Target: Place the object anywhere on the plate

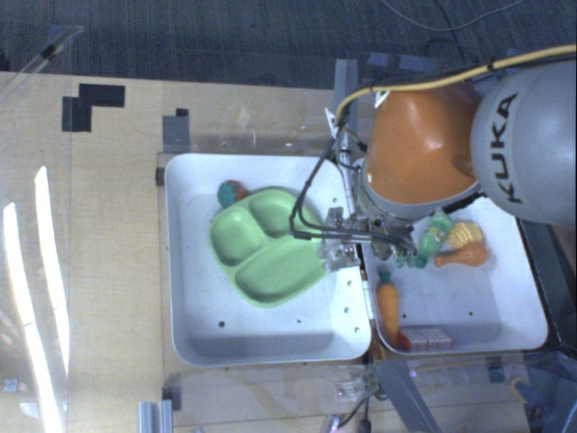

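Can't tell how your gripper stands, it's hidden under the wrist, hanging over the divide between the bins at the green plate's right edge. The toys, carrot, corn, sit in the right bin, none on the plate. Your arm reaches in from the right, wrist pointing down.

Open floor along the left bin's lower and left sides; the green plate fills its middle, the arm crowds the divider at center right.
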### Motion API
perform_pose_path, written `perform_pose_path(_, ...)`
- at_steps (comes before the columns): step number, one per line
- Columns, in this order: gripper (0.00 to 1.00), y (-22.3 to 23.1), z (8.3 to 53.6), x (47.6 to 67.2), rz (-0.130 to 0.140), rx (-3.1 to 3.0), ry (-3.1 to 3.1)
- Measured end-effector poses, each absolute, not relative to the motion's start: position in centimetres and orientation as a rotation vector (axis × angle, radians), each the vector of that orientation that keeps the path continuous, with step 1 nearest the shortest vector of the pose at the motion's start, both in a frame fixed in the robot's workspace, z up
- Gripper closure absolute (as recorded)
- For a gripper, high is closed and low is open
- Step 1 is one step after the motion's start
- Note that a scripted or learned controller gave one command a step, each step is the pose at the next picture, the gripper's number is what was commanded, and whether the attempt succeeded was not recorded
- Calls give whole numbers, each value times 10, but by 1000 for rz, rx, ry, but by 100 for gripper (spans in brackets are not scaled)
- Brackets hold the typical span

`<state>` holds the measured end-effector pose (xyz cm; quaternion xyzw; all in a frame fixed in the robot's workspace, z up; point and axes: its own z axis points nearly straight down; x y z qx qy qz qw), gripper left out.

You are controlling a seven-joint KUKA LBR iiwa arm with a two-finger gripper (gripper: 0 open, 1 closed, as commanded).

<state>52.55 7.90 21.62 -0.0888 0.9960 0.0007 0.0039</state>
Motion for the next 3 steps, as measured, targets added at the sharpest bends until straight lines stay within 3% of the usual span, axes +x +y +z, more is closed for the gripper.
perform_pose_path(1,100,148,227,585,6,109,3131)
perform_pose_path(2,100,236,222,597,8,303,3119)
perform_pose_path(3,100,164,261,531,6,467,3099)
